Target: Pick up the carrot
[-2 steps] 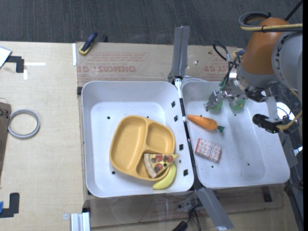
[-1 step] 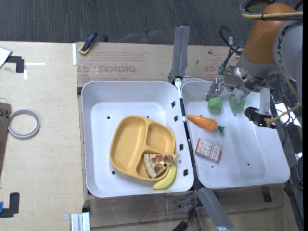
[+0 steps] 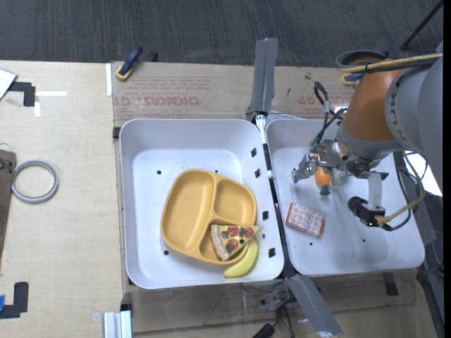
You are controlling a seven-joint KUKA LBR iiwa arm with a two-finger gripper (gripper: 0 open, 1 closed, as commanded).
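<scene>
Clearly the hand grips the carrot only near one end above the right bin, so it may slip out.

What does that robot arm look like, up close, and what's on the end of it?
The arm is bulky, rounded and grey, with a wide orange band above the wrist. Thin dark and green cables run along the wrist, and a yellow cable loops nearby. Its end effector is a small metallic two-finger piece.

One fixed overhead camera looks down at a slant on both white bins from moderate height.
</scene>
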